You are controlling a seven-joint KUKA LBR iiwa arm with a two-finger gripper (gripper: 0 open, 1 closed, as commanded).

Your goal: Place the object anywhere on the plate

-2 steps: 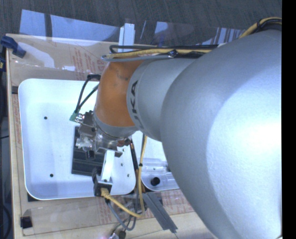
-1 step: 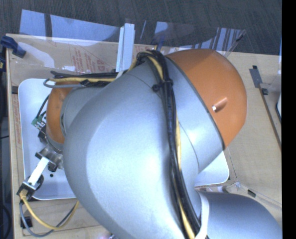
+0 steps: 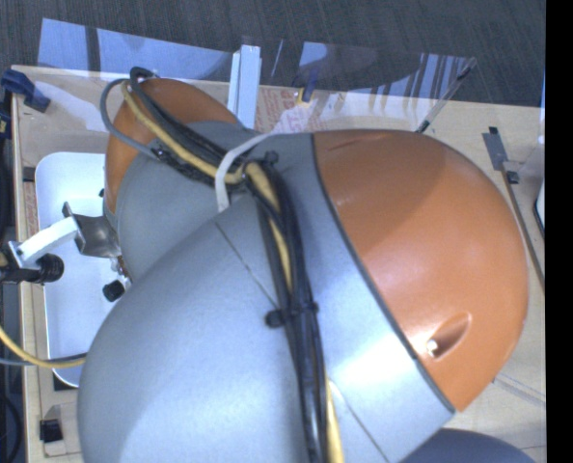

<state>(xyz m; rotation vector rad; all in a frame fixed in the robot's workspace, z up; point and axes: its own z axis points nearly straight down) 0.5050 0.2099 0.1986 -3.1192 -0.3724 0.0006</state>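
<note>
My grey arm with its orange band (image 3: pixel 412 249) reaches across from the right and covers most of both bins. Its wrist end hangs over the left white bin (image 3: pixel 60 177). At the arm's left edge, low over the bin floor, a small dark part of the gripper (image 3: pixel 114 287) pokes out. The rest of it is hidden under the arm. Whatever lies in the bins below the arm is covered.
The bin's bare white floor (image 3: pixel 74 316) shows left of the arm. A wooden bench edge (image 3: pixel 26 133) runs along the bin's left side. Clear plastic panels (image 3: pixel 364 66) stand at the back. Yellow and black cables (image 3: pixel 267 191) run along the arm.
</note>
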